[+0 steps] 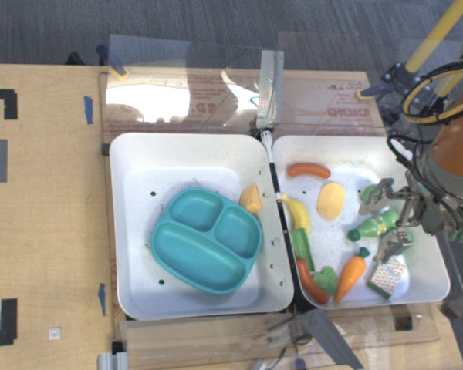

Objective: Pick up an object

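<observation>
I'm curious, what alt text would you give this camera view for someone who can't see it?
A robot arm's pincer hovers over the right bin of toy food: a carrot, sausage, banana and green bottle. The left bin holds a teal divided plate.

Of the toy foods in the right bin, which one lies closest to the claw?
The green bottle-shaped toy, lying right beside the claw near the bin's right side. The carrot sits lower, and the yellow lemon and sausage lie farther left.

Markings: none legible.
Red print on the cardboard sheets (336,106) behind the bins is too blurred and glare-washed to read.
</observation>
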Robot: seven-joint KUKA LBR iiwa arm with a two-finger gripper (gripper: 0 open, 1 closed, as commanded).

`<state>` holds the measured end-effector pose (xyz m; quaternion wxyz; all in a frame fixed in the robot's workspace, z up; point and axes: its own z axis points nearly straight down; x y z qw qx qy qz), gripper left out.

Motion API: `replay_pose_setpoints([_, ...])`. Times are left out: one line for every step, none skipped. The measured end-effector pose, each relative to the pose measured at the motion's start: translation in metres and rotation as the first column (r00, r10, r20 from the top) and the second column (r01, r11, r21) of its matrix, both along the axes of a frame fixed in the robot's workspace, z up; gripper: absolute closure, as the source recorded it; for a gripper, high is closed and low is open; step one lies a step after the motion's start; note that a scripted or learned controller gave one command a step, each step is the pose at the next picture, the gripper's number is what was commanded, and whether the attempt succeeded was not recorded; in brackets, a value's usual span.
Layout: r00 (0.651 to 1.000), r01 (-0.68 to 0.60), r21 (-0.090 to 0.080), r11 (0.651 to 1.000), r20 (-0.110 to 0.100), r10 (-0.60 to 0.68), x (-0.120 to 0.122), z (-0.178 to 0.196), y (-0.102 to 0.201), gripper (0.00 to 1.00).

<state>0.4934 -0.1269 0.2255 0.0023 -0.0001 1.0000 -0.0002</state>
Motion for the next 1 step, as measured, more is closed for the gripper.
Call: replay_pose_setpoints([0.975,-0.224,0.001,0.975,-0.001,0.224,0.0283,-0.1294,0.0195,0.0])
